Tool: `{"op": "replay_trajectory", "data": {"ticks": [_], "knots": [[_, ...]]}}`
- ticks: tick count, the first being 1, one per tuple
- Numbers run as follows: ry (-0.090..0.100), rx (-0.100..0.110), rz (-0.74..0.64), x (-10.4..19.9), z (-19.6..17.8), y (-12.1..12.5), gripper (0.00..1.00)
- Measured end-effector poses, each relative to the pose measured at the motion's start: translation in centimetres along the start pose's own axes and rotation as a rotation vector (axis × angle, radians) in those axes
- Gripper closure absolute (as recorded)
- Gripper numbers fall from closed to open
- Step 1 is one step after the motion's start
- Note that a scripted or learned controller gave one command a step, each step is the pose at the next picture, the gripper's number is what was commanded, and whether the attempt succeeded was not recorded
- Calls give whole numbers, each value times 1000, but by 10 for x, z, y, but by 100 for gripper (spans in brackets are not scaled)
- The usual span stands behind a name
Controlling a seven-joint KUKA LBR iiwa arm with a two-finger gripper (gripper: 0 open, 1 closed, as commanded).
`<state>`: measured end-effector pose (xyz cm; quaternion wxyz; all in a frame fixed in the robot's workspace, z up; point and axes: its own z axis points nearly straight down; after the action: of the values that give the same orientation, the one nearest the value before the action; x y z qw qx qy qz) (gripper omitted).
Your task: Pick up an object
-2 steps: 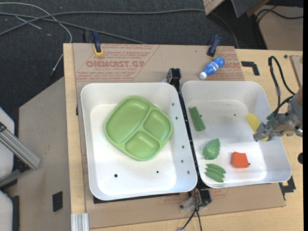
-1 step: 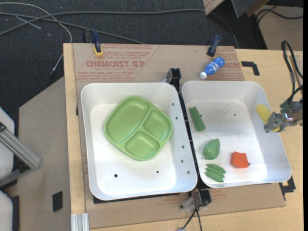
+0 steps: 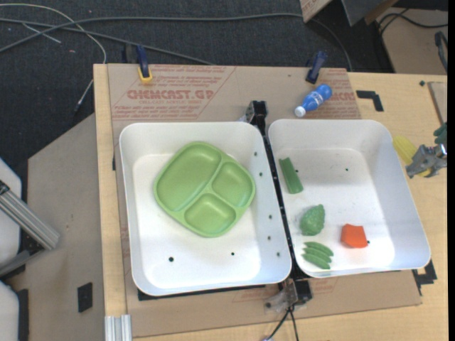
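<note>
Nothing picked yet; cannot tell if the jaws are open or closed. Candidates sit in the right shallow white plastic bin (image 3: 341,163): a small orange-red blocky toy (image 3: 354,236), a lumpy green broccoli-like toy (image 3: 312,220), a ridged green pea-pod toy (image 3: 318,254) and a flat green stick-shaped toy (image 3: 290,175). All four lie loose on the bin floor, apart from one another. The left white bin (image 3: 153,265) holds one big light-green divided plastic plate (image 3: 205,188), tilted in plan, filling the middle. Key relation: the arm comes in from the view's right, so the right bin is the near one and the orange-red blocky toy, closest to that bin's right wall, is likely the shortest reach. It is compact with no clear long axis, so jaw heading matters little there. The stick-shaped toy is different: its long axis runs roughly top to bottom in the view, leaning slightly, and it lies just beside the divider between the bins, so the jaws would have to close across its narrow width with little room on the left. The pea-pod toy lies slantwise near the front wall, low and flat, a harder pinch by my guess. The plate looks too wide and flat for a plain top grasp. Off-bin clutter: a small blue and white plastic bottle (image 3: 313,100) lies on the tan tabletop (image 3: 437,219) behind the right bin, and a yellow-handled metal clip (image 3: 405,148) sits at that bin's right rim.
</note>
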<state>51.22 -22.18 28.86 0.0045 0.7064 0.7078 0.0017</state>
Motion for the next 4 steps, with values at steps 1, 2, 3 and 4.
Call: {"op": "replay_trajectory", "data": {"ticks": [1,2,3,4], "knots": [[4,5,-5,50,-2,23,100],[4,5,-4,95,-1,39,100],[7,12,-3,141,20,54,100],[6,8,-5,198,32,79,100]]}}
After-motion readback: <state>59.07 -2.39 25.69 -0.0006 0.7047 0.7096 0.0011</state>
